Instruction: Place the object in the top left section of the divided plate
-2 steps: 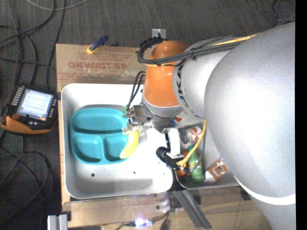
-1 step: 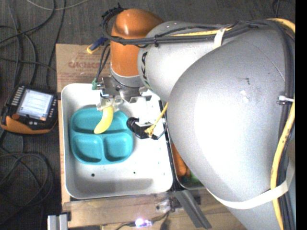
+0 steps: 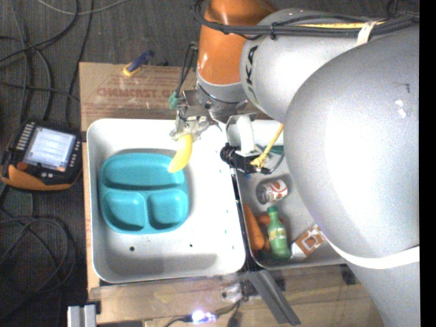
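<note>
- Camera view, step in hand: the gripper [image 3: 185, 129] hangs over the upper edge of the left bin [image 3: 102, 251], and a yellow banana [image 3: 180, 155] dangles from it, its top end pinched between the fingers while its lower end overlaps the upper right rim of the teal divided plate [image 3: 143, 191]. By my reading the carry is under way and the release is not yet done.
- Camera view, next move: the banana hangs over the plate's right side, whereas the top left section lies toward the bin's left wall. The arm would need to shift left across the large upper compartment, lower, then let go; which compartment counts as "top left" is a judgement, since the plate shows one wide upper section and two smaller lower ones.
- Camera view, materials and shapes: the plate looks like smooth moulded plastic with rounded corners and raised ridges; the banana is curved, glossy and probably a toy. The bins are matte white with shallow walls.
- Camera view, right bin [image 3: 253, 254]: a carrot [image 3: 255, 229], a green bottle [image 3: 276, 231] and a small can [image 3: 274, 191] lie close together.
</note>
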`<state>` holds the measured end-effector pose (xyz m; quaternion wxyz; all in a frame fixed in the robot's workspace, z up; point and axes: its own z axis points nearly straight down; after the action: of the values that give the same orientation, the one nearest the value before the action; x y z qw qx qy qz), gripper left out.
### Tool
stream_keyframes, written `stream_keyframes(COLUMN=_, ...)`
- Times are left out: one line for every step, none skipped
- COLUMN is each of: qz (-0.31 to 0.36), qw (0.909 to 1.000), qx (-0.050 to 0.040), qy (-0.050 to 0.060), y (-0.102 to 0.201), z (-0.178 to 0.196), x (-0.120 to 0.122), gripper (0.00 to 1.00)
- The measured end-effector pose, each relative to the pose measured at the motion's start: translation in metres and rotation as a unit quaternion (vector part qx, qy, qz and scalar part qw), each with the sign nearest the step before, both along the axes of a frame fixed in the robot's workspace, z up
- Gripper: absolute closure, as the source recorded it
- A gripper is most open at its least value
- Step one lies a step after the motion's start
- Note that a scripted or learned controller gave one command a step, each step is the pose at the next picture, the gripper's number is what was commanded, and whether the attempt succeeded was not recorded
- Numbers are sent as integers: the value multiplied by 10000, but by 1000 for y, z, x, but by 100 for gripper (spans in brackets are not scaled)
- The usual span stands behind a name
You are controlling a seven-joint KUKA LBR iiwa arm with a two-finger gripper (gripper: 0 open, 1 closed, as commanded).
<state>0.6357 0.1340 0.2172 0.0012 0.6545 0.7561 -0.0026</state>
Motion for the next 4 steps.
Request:
stream_keyframes(qz=236, qw=9997, qx=3, qy=11, y=-74, z=-23, x=-4, gripper=100)
stream_keyframes(qz=1503, qw=9886, qx=29, qy=14, y=-2, z=-15, x=-74, gripper=100)
stream_keyframes(qz=2212, qw=9752, qx=29, qy=13, y=89, z=6, x=-120, gripper=100)
stream_keyframes(qz=2478, qw=9688, qx=12, qy=11, y=44, z=6, x=-50, gripper=100)
